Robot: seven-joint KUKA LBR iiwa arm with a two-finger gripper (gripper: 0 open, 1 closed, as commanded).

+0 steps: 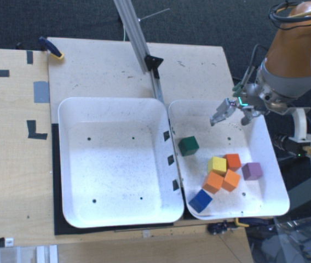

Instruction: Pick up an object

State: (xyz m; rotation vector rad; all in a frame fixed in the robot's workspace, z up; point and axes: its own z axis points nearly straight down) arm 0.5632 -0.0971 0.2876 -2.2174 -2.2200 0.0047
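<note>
The blue cube (pixel 200 200) is sitting nearest the camera, at the front of the right bin (pixel 265 147), with two orange cubes (pixel 223 180), a yellow cube (pixel 219 164), a third orange cube (pixel 232 160) and a purple cube (pixel 252 171) clustering just behind it, and a green cube (pixel 188 145) lying apart toward the divider. The pincer (pixel 231 113) is hanging over the bin's rear part, with nothing visible between its fingers; how far it is gaping I cannot tell. The cubes are lying forward of it, the green one nearest. The arm (pixel 292 48) is reaching in from the right, wrist angling down-left. The left bin (pixel 68 147) is resting beside it on the worktop (pixel 101 64).
</note>
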